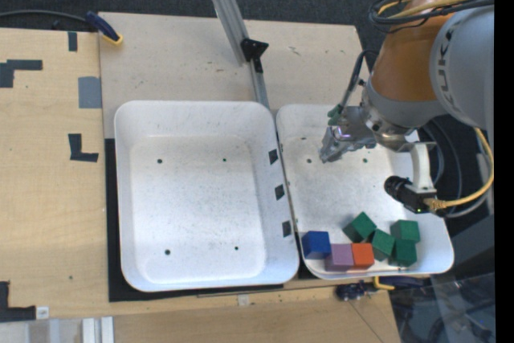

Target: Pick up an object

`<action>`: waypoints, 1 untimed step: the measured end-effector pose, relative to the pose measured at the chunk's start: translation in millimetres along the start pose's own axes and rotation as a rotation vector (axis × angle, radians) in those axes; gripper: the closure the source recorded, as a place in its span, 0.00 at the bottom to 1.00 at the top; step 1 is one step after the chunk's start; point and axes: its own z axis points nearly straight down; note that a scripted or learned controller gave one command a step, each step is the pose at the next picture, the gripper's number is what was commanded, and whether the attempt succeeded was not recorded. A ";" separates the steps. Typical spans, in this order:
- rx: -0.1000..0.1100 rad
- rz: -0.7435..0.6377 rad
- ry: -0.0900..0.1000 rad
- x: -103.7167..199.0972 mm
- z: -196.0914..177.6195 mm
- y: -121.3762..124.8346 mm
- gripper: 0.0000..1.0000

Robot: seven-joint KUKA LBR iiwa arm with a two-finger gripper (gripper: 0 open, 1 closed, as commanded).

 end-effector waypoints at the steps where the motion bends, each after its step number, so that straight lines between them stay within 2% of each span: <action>1: 0.000 0.001 0.000 51.2 -8.4 9.2 1.00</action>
